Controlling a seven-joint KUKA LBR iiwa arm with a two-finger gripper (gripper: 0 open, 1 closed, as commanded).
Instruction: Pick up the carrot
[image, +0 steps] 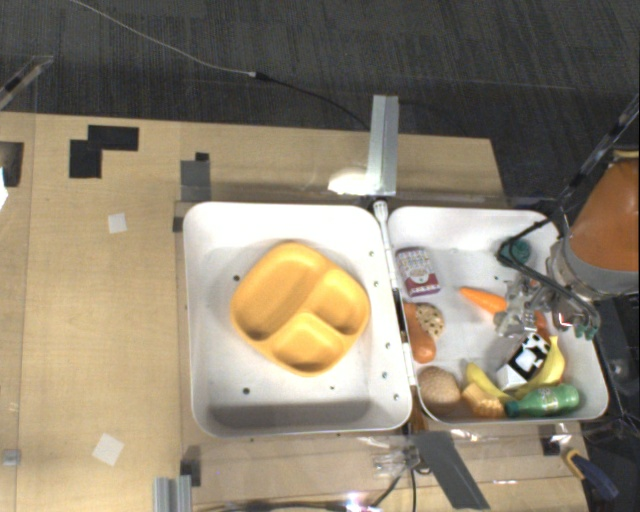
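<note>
Pincer (522, 318) low in right bin (470, 225), just right of carrot (484, 298); jaw spread cannot be told. Nothing visibly pinched.

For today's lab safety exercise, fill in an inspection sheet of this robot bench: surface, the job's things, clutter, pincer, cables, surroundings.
Surface: wooden bench bearing a left bin and a right bin.
Job's things: carrot lies in the right bin, beside the pincer, not gripped.
Clutter: yellow tray in the left bin; packet, sausage, potato, bananas and green bottle in the right bin.
Pincer: pincer low over the right bin; grip state unclear.
Cables: thin cable across the floor behind the bench.
Surroundings: dark carpet; metal post behind the bins.
</note>
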